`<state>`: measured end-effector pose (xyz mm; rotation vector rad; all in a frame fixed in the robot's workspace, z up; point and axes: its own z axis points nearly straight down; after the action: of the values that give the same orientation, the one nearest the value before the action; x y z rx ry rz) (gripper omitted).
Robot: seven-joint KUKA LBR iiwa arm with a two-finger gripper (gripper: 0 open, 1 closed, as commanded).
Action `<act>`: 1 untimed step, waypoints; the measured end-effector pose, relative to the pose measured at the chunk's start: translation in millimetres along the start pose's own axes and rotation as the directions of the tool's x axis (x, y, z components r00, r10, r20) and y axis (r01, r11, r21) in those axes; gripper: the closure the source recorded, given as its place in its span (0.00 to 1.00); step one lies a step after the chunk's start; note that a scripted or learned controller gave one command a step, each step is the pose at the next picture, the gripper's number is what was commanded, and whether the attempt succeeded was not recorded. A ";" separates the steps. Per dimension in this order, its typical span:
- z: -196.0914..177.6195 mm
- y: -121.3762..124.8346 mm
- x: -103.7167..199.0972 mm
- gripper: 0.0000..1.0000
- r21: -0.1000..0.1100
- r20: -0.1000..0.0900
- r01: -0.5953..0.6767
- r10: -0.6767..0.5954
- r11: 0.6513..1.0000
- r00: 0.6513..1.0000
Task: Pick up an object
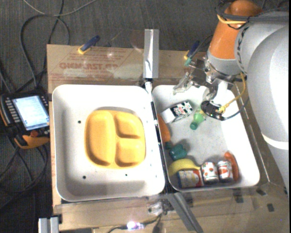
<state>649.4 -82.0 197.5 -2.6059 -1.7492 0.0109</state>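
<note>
My gripper (185,83) hangs over the far left corner of the right bin (250,144), just above the rim. Nothing shows in it. Closest to it is a small white and black packet (178,110), lying a little nearer the camera on the bin floor. A green bottle (197,119) lies on its side to the right of the packet. An orange carrot (163,128) rests along the bin's left wall, with a teal toy (177,151) and a yellow banana (180,165) below it.
Three small cans (209,172) stand in a row along the right bin's near wall, with an orange item (232,162) beside them. The left bin (68,178) holds a yellow compartment tray (116,137). A metal divider post (151,52) stands behind the bins.
</note>
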 end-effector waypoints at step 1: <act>82.4 25.2 -64.7 0.00 -0.021 -0.005 0.154 -0.154 0.988 0.988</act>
<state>647.5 -151.6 115.2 -2.4735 -1.9534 -0.0163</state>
